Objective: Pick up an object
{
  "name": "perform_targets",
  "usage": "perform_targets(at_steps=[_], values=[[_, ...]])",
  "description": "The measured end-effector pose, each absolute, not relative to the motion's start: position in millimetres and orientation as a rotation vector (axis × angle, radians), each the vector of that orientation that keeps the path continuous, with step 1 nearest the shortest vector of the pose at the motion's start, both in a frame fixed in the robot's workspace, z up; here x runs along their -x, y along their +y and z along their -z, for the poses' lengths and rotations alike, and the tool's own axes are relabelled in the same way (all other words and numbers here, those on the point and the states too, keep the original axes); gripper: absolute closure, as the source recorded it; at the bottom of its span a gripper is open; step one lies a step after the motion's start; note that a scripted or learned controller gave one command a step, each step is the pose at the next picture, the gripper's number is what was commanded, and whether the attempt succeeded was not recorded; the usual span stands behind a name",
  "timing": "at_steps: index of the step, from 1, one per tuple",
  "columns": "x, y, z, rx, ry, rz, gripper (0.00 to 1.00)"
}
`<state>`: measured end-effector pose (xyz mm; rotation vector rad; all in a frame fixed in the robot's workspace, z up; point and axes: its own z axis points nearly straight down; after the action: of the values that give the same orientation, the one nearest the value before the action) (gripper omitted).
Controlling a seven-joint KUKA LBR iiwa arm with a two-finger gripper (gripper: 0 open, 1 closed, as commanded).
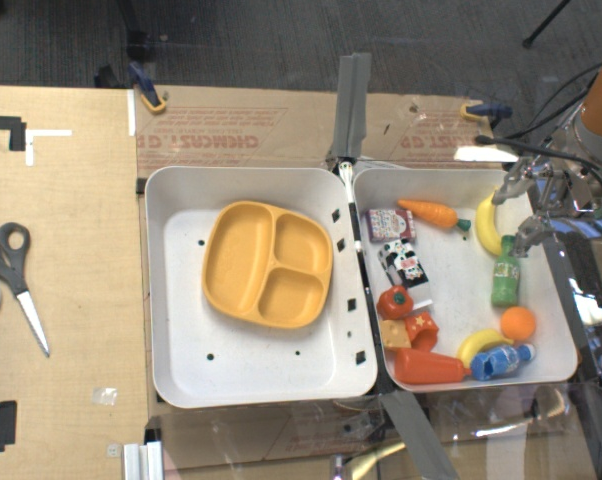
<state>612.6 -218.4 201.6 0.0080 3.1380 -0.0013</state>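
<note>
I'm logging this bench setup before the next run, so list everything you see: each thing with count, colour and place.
bins: 2, white, side by side on the bench
divided plate: 1, yellow-orange, in the left bin
carrot: 1, orange, right bin, far side
bananas: 2, yellow, one far right, one near the front edge
green bottle: 1, right bin, right side
orange ball: 1, right bin, near the front
blue bottle: 1, right bin, front
tomato: 1, red, right bin, left side
small cartons: 2, printed, right bin, left side
scissors: 1, grey, on the bench at left
gripper: 1, metallic, over the right bin's far right corner
</note>
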Motion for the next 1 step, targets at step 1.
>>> perform_targets(at_steps=[1], values=[[-641.5,-221.7,-94.2,-0.037,3.135,0.003,0.00]])
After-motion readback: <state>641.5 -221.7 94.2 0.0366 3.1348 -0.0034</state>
